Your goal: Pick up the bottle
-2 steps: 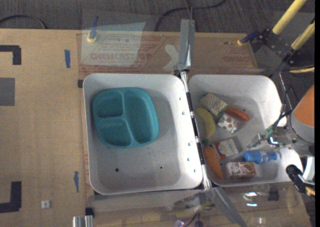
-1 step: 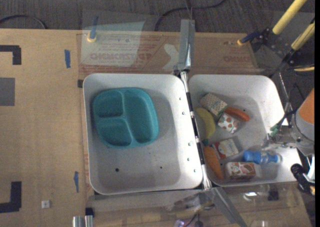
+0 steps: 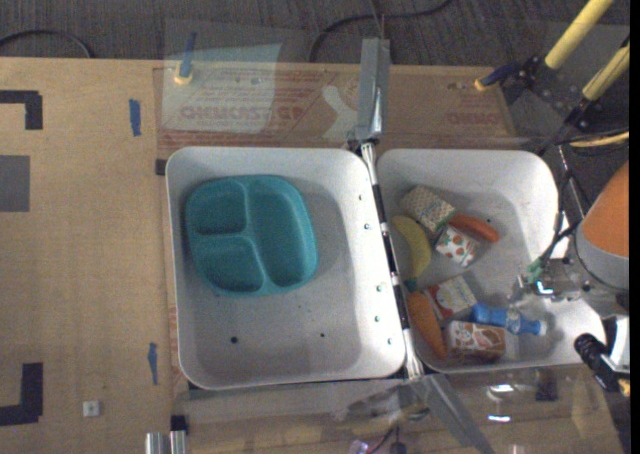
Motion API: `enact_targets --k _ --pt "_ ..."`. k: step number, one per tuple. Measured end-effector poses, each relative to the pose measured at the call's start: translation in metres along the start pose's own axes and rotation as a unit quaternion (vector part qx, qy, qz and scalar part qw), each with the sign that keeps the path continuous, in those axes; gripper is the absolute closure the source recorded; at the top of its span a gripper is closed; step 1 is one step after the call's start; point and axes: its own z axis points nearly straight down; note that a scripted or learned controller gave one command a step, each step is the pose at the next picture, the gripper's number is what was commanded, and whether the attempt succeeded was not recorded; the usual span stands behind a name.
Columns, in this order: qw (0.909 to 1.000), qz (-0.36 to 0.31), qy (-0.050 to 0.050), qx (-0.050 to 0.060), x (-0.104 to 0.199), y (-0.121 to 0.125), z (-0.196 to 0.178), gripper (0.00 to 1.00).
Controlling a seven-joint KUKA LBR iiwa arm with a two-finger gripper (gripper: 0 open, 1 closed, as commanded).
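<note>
Crowding is the hazard: the bottle (image 3: 508,320) lies flat near the right bin's (image 3: 520,167) front edge, touching a carton (image 3: 474,339). The gripper (image 3: 545,280) hovers beside it; its opening cannot be told.

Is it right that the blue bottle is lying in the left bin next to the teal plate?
Not quite. The camera view shows the blue bottle lying in the right bin, among the small items there. The teal plate sits by itself in the left bin.
</note>
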Motion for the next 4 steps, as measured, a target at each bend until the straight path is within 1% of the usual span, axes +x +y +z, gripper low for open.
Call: enact_targets --k 1,2,3,4 --pt "1.0 0.001 0.0 0.0 -0.001 0.0 0.0 0.0" --pt "0.9961 -0.088 -0.003 -0.006 0.084 0.005 0.013 0.0" --pt "0.9969 0.079 -0.001 -0.004 0.074 0.039 0.014 0.0" --pt "0.9995 -0.032 -0.002 -0.004 0.05 0.096 0.014 0.0"
